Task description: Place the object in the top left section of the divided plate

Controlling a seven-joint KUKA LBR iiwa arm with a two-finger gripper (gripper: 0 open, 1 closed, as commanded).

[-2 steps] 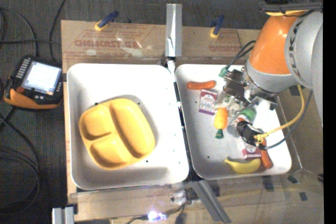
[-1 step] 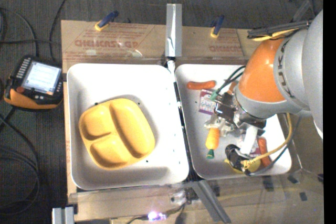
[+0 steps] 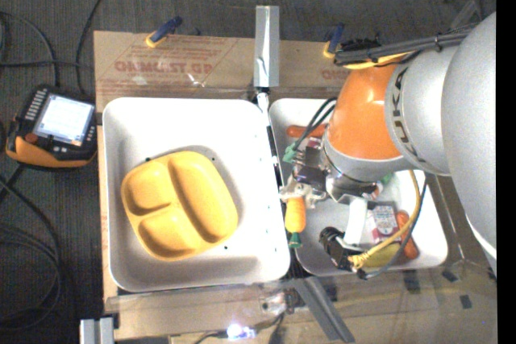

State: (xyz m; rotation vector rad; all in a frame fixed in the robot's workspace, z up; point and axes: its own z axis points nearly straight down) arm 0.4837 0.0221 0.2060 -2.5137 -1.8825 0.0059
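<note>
The small orange toy carrot with a green tip lies in the right white bin, close to its left wall and pointing toward the near edge. It looks like light, stiff plastic with a smooth, rounded body, so it may slip; I would take it across the thick orange middle. The gripper sits just above the carrot's upper end, perhaps touching it. How wide it stands I cannot tell. The yellow divided plate waits in the left white bin, well apart.
</note>
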